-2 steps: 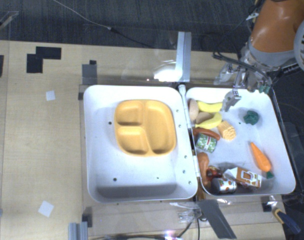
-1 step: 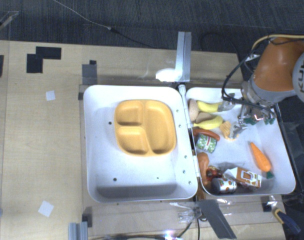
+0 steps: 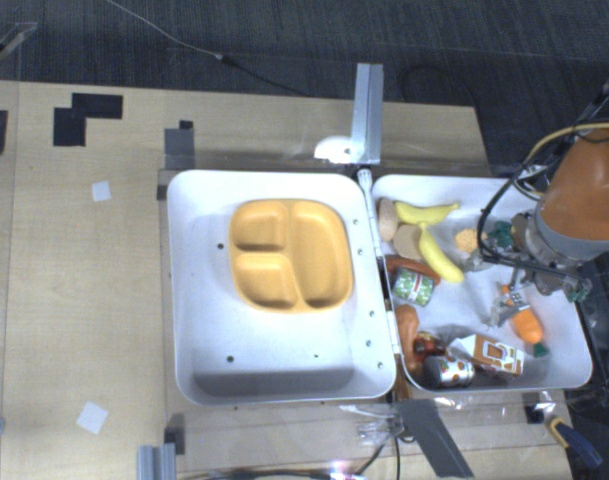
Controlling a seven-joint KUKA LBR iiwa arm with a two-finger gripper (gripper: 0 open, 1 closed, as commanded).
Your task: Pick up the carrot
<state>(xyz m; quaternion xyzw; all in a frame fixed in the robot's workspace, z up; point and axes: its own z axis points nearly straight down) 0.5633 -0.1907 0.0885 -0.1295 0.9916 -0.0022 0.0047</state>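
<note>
Carrot (image 3: 527, 327) in right bin (image 3: 582, 368), nr its right wall, lying on bin floor just below jaws (image 3: 510, 301). Jaws pointing down over it; can't tell if open or shut. Bananas (image 3: 431, 230) at bin top-left, carton (image 3: 496, 356) and can (image 3: 446, 371) along bottom edge. Yellow divided plate (image 3: 289, 254) in left bin (image 3: 199, 298). Both bins on wooden surface (image 3: 74, 298).
</note>
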